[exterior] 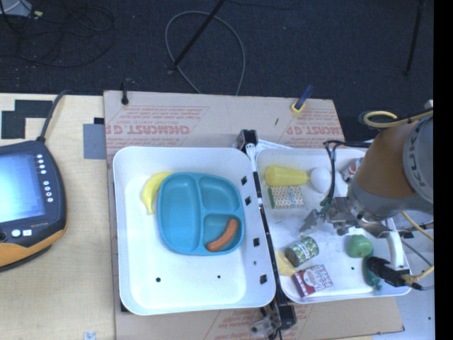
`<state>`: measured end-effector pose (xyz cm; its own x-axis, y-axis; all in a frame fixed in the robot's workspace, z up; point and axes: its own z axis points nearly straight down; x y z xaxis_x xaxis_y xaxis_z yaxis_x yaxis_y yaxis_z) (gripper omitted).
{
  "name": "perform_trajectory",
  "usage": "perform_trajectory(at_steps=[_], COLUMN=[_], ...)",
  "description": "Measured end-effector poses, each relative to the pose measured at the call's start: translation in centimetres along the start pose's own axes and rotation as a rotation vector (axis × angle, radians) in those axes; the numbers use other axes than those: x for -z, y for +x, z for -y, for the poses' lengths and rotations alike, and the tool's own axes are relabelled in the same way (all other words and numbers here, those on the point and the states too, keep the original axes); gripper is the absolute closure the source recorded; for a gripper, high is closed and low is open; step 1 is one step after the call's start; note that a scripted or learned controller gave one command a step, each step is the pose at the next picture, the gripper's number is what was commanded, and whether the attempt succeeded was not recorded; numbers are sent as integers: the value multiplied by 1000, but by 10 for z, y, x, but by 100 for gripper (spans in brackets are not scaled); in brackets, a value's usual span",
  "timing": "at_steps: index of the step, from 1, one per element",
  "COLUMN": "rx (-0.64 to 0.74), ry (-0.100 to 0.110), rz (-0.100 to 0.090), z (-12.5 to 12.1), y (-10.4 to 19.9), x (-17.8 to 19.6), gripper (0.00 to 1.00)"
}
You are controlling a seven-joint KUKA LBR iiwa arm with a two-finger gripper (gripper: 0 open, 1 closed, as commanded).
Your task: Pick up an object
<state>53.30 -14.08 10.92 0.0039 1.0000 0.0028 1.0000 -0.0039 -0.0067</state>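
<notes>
Camera view: we count two bins, left bin (pixel 134 261) and right bin (pixel 340 289); one can (pixel 303 250); pincer (pixel 317 218) spread at its 12 o'clock, arm slanting in from 3 o'clock.

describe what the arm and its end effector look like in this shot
The arm is a thick, rounded grey body with a broad orange band above the wrist. Thin dark cables loop beside it. The end effector is a small grey metal assembly, too blurred for finer detail.
</notes>
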Motion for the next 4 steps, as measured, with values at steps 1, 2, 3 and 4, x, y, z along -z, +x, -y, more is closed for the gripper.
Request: perform_trajectory(at_steps=[1,2,3,4], rx=[5,1,-1,2], ry=[-4,-5,-4,-5], rz=[1,-1,-1,0], z=[31,29,30,43], y=[52,50,50,29], x=[-23,-12,-12,-22], gripper=[0,100,0,0])
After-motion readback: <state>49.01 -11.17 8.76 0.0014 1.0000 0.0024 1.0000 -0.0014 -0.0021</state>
